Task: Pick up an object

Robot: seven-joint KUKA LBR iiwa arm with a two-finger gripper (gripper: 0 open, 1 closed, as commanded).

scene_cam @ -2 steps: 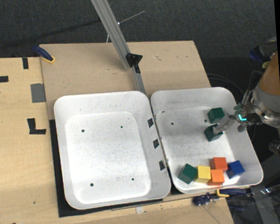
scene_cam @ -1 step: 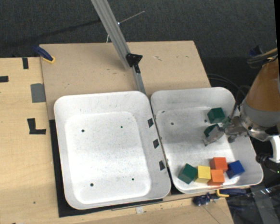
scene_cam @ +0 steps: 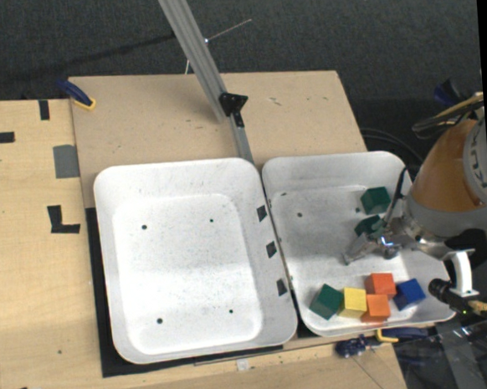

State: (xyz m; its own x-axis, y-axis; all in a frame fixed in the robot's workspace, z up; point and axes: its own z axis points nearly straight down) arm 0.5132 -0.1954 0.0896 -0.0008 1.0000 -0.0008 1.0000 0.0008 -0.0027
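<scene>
Over rt bin point(scene_cam: 309, 176), gripper point(scene_cam: 361, 249), grn block point(scene_cam: 375, 197)

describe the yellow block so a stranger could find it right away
Look in the right-hand white bin, along its near edge, where blocks sit in a cluster. The yellow block sits between a dark green block on its left and orange blocks on its right; it is the one yellow piece.

Plywood bench point(scene_cam: 305, 117), dark carpet floor point(scene_cam: 338, 14), slanted metal pole point(scene_cam: 194, 46).
</scene>
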